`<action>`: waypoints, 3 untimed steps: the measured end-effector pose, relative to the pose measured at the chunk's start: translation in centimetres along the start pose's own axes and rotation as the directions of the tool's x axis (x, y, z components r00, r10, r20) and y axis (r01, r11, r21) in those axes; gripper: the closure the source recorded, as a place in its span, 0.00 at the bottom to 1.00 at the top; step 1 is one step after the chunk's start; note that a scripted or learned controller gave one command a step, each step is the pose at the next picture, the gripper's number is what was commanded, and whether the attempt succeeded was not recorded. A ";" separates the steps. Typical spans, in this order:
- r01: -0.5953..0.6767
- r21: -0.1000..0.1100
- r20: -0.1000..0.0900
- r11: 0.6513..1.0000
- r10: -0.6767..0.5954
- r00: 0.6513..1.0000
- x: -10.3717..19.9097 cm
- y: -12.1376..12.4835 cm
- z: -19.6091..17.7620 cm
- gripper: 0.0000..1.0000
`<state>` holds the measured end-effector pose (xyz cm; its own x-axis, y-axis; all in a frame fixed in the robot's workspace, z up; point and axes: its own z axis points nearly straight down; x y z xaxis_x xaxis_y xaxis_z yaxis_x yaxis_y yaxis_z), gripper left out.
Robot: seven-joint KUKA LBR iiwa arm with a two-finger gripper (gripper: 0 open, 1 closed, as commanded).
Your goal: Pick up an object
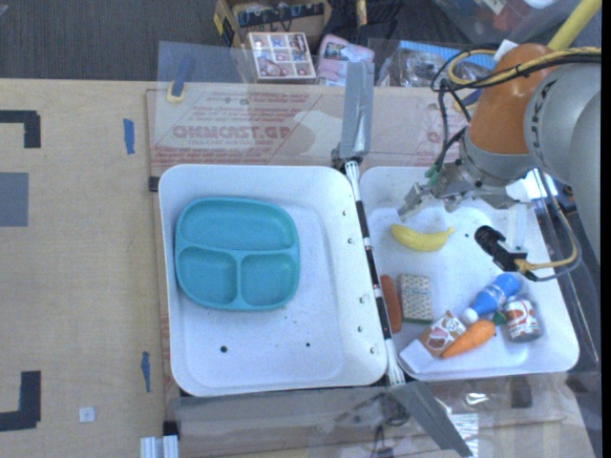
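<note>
The approach step is judged to be in hand: the gripper (420, 197) is hung over the far part of the right bin (563, 351), just above and beside the banana (422, 238), and nothing is seen between its fingers. Whether the claw is released or clenched cannot be told.

The banana is lain near the bin's far-left corner, close to the wall shared with the left bin (325, 370). For the next move, a short descent and a squeeze across the banana's narrow width would be called for.

Open floor is left around the banana on its near side. Toward the near edge the sponge (414, 297), carrot (469, 339), bottle (490, 297) and can (521, 319) are crowded. The blue plate (237, 254) is kept in the left bin, well apart.
</note>
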<state>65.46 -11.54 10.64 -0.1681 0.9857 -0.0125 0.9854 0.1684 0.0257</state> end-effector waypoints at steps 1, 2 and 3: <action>0.222 0.017 -0.016 0.975 -0.221 0.975 2.1 -2.3 1.8 0.00; 0.364 0.013 -0.018 0.931 -0.364 0.931 2.3 -6.2 1.6 0.00; 0.363 0.009 -0.014 0.932 -0.363 0.932 2.2 -6.1 0.5 1.00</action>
<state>59.15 -10.42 9.93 -0.5143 0.8576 -0.0072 0.8575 0.5143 0.0108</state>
